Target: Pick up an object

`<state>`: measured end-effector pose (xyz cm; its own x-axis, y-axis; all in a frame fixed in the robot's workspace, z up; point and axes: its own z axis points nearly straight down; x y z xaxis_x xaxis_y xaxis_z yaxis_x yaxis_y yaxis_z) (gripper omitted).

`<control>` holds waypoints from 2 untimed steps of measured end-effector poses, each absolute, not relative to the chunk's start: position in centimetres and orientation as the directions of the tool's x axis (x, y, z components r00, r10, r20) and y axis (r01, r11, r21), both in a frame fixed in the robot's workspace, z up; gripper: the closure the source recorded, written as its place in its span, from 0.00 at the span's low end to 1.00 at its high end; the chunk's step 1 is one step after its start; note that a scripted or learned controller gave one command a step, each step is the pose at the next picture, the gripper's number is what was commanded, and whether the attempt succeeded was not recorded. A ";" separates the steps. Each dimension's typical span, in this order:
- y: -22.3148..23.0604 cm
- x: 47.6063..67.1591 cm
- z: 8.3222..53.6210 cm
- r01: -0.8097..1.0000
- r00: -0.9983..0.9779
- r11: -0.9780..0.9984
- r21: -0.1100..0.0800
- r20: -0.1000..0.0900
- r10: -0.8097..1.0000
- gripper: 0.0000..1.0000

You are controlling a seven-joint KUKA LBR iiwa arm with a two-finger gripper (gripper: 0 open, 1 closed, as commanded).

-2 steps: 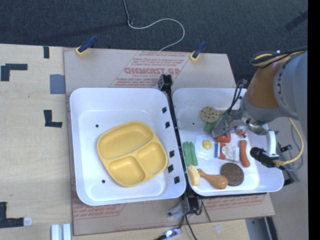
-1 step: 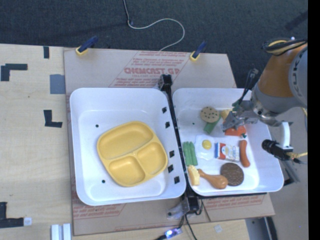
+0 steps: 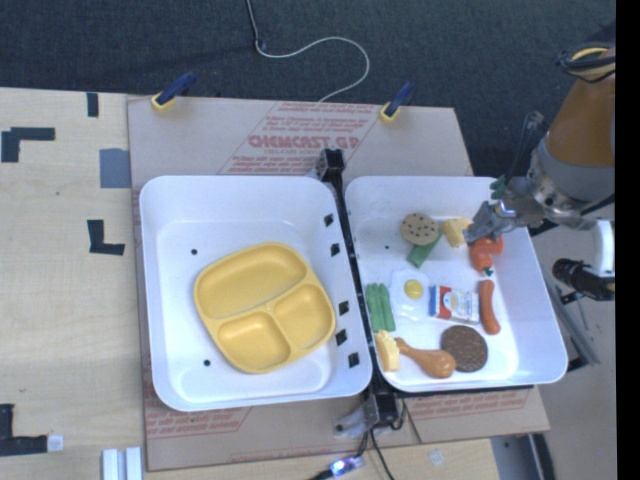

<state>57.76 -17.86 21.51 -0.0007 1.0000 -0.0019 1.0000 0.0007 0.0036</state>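
On the cardboard-covered surface (image 3: 300, 138) I see my claw (image 3: 487, 230) low over the right bin (image 3: 535, 368), apparently closed on a red tomato-like toy (image 3: 485, 252) beside the cookie (image 3: 420, 230), seemingly mid-pick.

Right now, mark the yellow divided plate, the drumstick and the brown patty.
yellow divided plate (image 3: 246, 278): camera view, ridge between its compartments.
drumstick (image 3: 432, 362): camera view, thick meaty end.
brown patty (image 3: 465, 348): camera view, middle of its top face.

Rt bin (image 3: 530, 298) crowded (centre esp.)
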 end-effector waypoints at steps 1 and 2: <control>-17.8 57.8 22.4 1.000 -0.001 0.001 -0.001 0.000 1.000 1.00; -12.4 57.4 21.3 1.000 -0.006 0.006 -0.003 0.002 1.000 1.00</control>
